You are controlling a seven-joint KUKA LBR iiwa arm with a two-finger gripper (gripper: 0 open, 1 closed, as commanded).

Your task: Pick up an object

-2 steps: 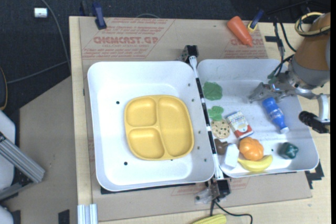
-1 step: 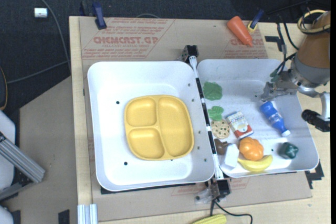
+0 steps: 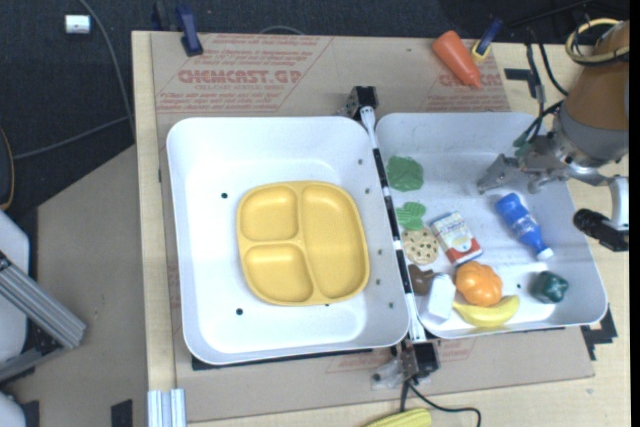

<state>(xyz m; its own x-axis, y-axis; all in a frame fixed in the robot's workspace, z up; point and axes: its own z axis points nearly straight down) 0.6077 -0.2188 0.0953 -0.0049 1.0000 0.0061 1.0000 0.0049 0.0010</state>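
The gripper (image 3: pixel 510 173) hangs over the upper middle of the right shallow white bin (image 3: pixel 450 140). Its metal fingers splay toward the left and its grey wrist and orange band rise to the right. The fingers look spread apart with nothing between them, though the slant of the view leaves their exact gap hard to judge.

Far to the gripper's left, in the left shallow white bin (image 3: pixel 200 165), lies a yellow plastic plate with three compartments (image 3: pixel 302 242), well apart from everything else. Nearer, to the gripper's left, a flat green leaf-like piece (image 3: pixel 405 173) lies near the dividing wall. Below it sits a smaller green piece (image 3: pixel 411 214), then a round speckled cookie (image 3: pixel 421 246).

Down and left of the gripper sits a small red-and-white carton (image 3: pixel 455 237), tilted. Below that, an orange fruit (image 3: pixel 478 284) rests against a yellow banana (image 3: pixel 487 312), whose curve runs roughly left to right along the bin's near edge, beside a white block (image 3: pixel 438 300).

Just below the fingers, apart from them, lies a blue plastic bottle with a white cap (image 3: pixel 522 223). Its long axis runs diagonally, cap pointing down and right. Nothing lies between it and the gripper. Further down and right sits a dark green lump (image 3: pixel 548 287).

Beyond the bin, up and left of the gripper, an orange carrot-shaped toy (image 3: pixel 458 59) lies on the wooden bench (image 3: pixel 260 75).
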